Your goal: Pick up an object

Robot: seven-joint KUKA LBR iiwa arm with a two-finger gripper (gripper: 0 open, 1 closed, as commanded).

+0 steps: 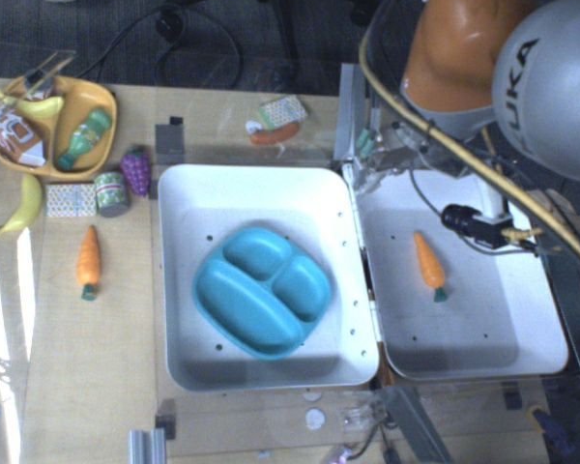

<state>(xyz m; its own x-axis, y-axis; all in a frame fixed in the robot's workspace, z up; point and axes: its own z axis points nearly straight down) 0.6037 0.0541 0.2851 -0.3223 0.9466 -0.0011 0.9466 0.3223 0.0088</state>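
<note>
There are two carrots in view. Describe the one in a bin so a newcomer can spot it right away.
Find the right bin, beneath the arm. The carrot lies on its floor, left of middle, orange with a small green end pointing toward the near edge. It is the one loose item there; the other carrot lies out on the bench, left of the bin holding the blue tray.

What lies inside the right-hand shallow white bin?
One small orange toy carrot lies in the right-hand white bin. The grey arm covers the bin's far right corner, so that part stays unseen.
</note>
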